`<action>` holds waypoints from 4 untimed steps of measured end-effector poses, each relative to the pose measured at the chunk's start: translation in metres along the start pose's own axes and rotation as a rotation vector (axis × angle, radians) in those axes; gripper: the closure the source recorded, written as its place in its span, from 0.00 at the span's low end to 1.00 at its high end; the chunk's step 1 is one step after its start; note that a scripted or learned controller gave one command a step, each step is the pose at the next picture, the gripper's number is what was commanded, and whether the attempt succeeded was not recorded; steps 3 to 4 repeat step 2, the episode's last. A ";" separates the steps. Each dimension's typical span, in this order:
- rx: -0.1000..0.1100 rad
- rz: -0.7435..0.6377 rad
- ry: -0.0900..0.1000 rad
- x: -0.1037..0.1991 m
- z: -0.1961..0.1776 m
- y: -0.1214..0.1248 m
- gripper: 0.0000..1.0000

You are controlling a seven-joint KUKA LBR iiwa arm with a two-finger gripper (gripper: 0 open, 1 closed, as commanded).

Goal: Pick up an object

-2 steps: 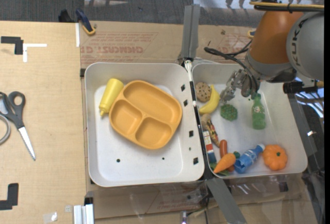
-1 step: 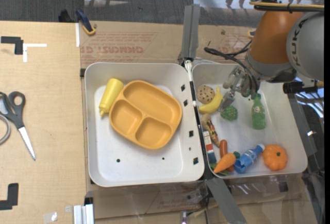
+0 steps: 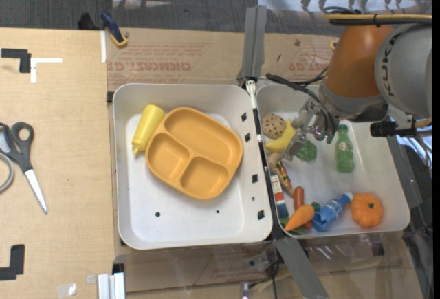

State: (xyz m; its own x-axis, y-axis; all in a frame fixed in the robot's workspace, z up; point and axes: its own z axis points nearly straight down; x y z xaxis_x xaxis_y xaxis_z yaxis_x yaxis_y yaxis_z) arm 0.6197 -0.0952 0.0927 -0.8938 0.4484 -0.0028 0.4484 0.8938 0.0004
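Two shallow white plastic bins sat side by side on the bench. The left bin (image 3: 130,222) held two things: one orange-yellow plastic plate with three compartments (image 3: 195,152), and one yellow plastic squeeze bottle (image 3: 146,127) lying just beside the plate's upper-left edge, touching it or nearly so.

The right bin (image 3: 392,181) held a cluster of toy items. Counted, there were one tan cookie with dark chips (image 3: 273,125), one yellow banana-like piece (image 3: 280,139) just below it, one small green leafy toy (image 3: 306,151), one green plastic bottle with a white label (image 3: 344,148), one orange pumpkin (image 3: 366,210), one blue plastic bottle (image 3: 331,212) lying on its side, and one orange carrot (image 3: 300,216) beside it. A few small reddish pieces lay along the bin's left wall; their kind could not be told.

The grey arm with its orange band reached in from the right, and the two-finger gripper (image 3: 307,131) hung low over the upper left of the right bin, between the banana-like piece and the green bottle, just above the leafy toy. How far its fingers stood apart could not be told, nor whether anything was touched.

One pair of grey-handled scissors (image 3: 26,163) lay on the wooden bench at left. Printed lettering on the brown cardboard (image 3: 172,57) behind the bins appeared upside down and mirrored, and was not legible. "KU" showed on the arm's grey housing.
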 end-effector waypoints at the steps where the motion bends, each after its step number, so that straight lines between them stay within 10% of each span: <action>1: 0.000 -0.002 -0.005 -0.001 -0.011 0.000 1.00; 2: 0.000 0.169 0.000 0.064 -0.100 0.019 1.00; 4: 0.000 0.169 0.000 0.064 -0.100 0.019 1.00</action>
